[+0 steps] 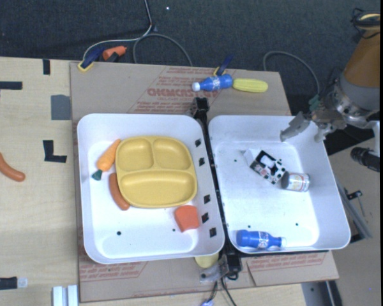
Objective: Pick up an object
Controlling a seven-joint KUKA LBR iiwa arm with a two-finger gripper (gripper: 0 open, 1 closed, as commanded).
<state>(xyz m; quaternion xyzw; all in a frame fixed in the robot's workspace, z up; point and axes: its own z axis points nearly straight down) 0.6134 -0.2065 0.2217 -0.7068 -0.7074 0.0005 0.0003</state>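
The right bin (319, 215) holds a black-and-white block (265, 164), a small silver can (295, 182) lying right beside it, and a blue bottle (258, 239) on its side near the front wall. My gripper (307, 131) hangs over the bin's back right corner, up and to the right of the block and apart from it. Its fingers (293, 128) are spread open and nothing is between them. The grey arm with its orange band comes in from the right edge.
The left bin (89, 228) carries a yellow divided plate (156, 171), a carrot (106, 156), a sausage (119, 192) and an orange-red cup (187, 217). Another sausage (7, 166) lies on the bench at left. Clamps (214, 83) and cables sit behind the bins.
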